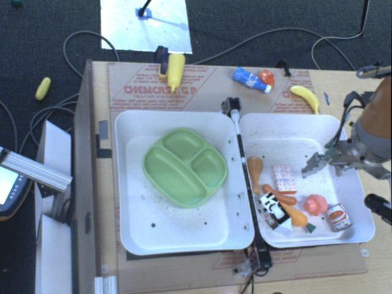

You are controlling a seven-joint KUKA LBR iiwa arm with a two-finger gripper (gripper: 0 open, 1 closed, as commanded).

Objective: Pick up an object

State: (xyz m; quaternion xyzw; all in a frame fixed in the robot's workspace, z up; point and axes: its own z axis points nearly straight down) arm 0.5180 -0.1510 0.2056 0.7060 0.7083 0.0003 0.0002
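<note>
Hovering pincer (316,162) over right bin (306,126), fingers seemingly parted (blurred), arm cropped

My arm (375,120): a rounded grey casing with a smooth, matte look, brownish-orange in tone along its upper curve, where the orange band sits.

My wrist: grey metal block beneath the casing, paler along its lower edge, with darker shadowed recesses.

My cables: thin dark leads looping beside the wrist on the near side, one curving in an arc from above and running down toward the claw mount; a light grey ring-shaped fitting sits at the top.

My claw (313,164): grey metal, slim and angular, narrowing to a pale tip, with dark joints along its linkage. Too small and blurred to itemise screws or markings.
</note>
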